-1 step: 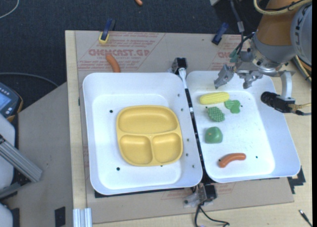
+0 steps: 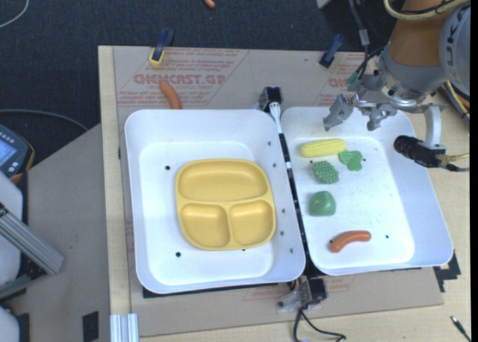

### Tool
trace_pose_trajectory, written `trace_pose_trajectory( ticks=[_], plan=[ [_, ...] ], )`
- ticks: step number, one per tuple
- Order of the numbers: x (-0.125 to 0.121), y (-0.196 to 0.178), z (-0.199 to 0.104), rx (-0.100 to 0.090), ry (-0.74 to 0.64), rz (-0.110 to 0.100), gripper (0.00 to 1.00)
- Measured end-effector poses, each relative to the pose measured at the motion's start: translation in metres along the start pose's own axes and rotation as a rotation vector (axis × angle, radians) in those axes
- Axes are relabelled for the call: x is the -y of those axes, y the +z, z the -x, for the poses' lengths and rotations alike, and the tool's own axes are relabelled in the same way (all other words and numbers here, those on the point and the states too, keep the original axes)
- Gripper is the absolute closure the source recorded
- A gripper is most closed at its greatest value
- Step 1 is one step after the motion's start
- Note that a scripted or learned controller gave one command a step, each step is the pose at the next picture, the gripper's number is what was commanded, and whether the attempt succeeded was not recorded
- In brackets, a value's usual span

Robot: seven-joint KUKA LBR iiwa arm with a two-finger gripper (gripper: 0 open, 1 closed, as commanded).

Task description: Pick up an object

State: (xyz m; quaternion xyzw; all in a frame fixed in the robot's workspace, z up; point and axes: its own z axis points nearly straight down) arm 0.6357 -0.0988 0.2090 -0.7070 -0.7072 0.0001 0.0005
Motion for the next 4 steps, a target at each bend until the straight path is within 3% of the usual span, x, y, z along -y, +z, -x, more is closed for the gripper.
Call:
trace_pose_trajectory(
  ticks=[1, 2, 3, 4],
  plan=[
    [-0.006, 0.06, 0.004, 0.0, 0.001, -0.005, 0.0],
    [0.004, 0.108, 0.003, -0.001, 0.0, -0.005, 0.0],
    [0.004, 0.124, 0.002, 0.0, 0.0, -0.002, 0.0],
    [0.002, 0.112, 0.002, 0.001, 0.001, 0.003, 1.0]
  ],
)
